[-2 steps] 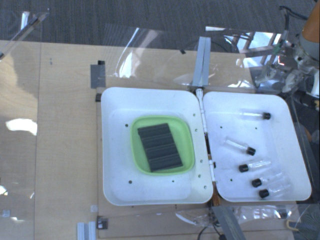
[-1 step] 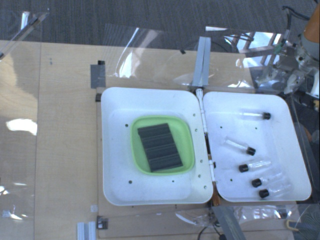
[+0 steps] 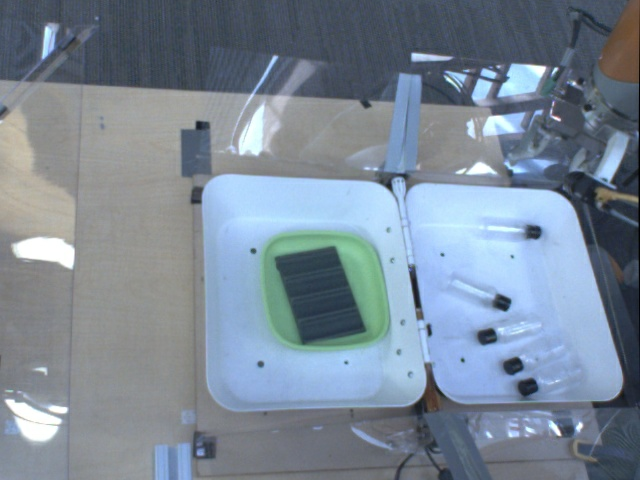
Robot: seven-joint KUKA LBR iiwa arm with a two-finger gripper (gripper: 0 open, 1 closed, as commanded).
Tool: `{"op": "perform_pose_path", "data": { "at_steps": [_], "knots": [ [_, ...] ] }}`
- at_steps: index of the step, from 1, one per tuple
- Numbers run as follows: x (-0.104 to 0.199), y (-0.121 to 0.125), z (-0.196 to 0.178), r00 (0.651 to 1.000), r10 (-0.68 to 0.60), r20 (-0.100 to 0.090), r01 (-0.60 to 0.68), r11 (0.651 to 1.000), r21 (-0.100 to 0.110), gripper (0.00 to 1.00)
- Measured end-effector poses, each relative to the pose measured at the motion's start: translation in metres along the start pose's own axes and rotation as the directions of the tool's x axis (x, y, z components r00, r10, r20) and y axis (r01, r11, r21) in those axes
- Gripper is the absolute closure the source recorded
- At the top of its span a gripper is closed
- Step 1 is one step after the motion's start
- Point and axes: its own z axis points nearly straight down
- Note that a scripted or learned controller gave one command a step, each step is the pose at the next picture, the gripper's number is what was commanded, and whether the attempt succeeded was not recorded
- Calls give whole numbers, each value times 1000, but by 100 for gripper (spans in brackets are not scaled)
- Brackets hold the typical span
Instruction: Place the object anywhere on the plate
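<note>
Five clear vials (image 3: 505, 330) in right bin (image 3: 590, 268); dark block (image 3: 319, 294) on green plate (image 3: 375, 278); arm (image 3: 610, 68) apparently raised at upper right, gripper state unclear

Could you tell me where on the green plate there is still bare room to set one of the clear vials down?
The dark grey ribbed block covers the middle of the square green plate. Bare strips remain along the plate's left, right and near edges. The clear black-capped vials crowd the right white bin.

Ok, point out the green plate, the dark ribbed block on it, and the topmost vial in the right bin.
green plate (image 3: 376, 298), camera view, bare right rim.
dark ribbed block (image 3: 319, 294), camera view, middle of its top face.
topmost vial (image 3: 510, 231), camera view, clear body beside its black cap.
</note>
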Motion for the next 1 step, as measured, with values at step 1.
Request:
{"op": "perform_pose_path", "data": {
  "at_steps": [1],
  "knots": [
    [34, -17, -31, 987, 162, -1, -162, 987, -2, 0]
  ]
}}
